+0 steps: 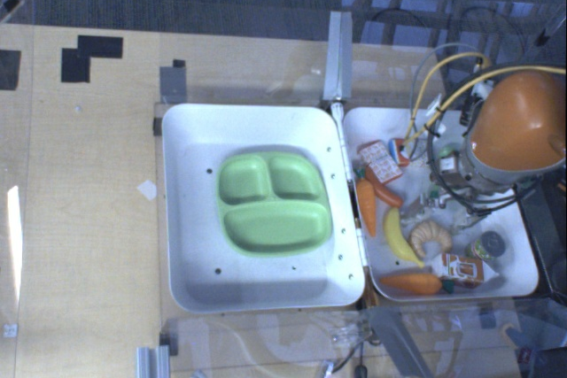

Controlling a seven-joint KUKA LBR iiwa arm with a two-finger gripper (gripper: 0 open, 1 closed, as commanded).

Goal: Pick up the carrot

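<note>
Orange carrot lies at the right bin's left edge, ungrasped, so the approach step stands: the arm must shift left and descend.

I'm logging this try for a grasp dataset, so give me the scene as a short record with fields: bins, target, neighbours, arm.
left bin: holds a green divided plate
right bin: holds the food items
carrot: lies along the right bin's left wall, lengthwise
neighbours: banana just right of the carrot; croissant beyond the banana; small red-and-white box above
arm: over the right bin's right half, apart from the carrot
grasp: carrot lies in the bin, not lifted
</note>
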